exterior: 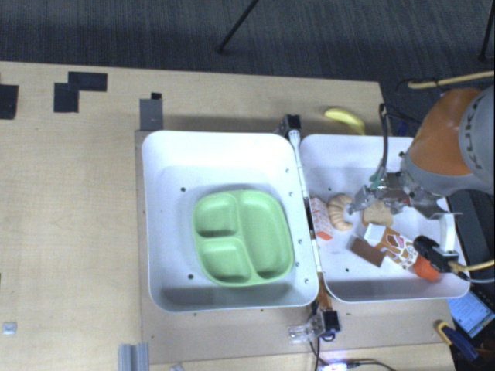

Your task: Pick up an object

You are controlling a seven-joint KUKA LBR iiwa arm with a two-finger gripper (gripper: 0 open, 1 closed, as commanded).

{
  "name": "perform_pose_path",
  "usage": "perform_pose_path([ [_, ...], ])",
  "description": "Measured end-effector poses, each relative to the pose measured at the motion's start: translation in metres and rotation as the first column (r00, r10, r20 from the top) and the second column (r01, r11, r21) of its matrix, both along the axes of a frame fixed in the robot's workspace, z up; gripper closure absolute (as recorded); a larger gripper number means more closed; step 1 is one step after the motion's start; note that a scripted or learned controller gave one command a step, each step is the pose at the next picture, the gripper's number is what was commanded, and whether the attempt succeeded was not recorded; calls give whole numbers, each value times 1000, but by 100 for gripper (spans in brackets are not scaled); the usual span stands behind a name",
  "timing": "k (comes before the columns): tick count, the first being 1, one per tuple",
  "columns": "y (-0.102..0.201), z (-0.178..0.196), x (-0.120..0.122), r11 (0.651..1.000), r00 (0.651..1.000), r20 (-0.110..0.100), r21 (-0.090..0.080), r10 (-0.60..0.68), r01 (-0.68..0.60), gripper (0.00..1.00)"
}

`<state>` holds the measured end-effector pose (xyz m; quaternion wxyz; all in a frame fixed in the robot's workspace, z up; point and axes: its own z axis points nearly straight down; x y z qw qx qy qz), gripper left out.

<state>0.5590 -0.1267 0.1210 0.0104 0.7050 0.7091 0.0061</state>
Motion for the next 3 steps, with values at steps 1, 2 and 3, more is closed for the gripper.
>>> perform_pose_path([
  [1, 41, -35, -70, 1000, 1000, -17, 6, -5, 5, 0],
  [2, 41, -23, -68, 1000, 1000, -11, 6, -4, 5, 100],
  [3, 100, 64, -10, 1000, 1000, -19, 8, 0, 0, 100],
])
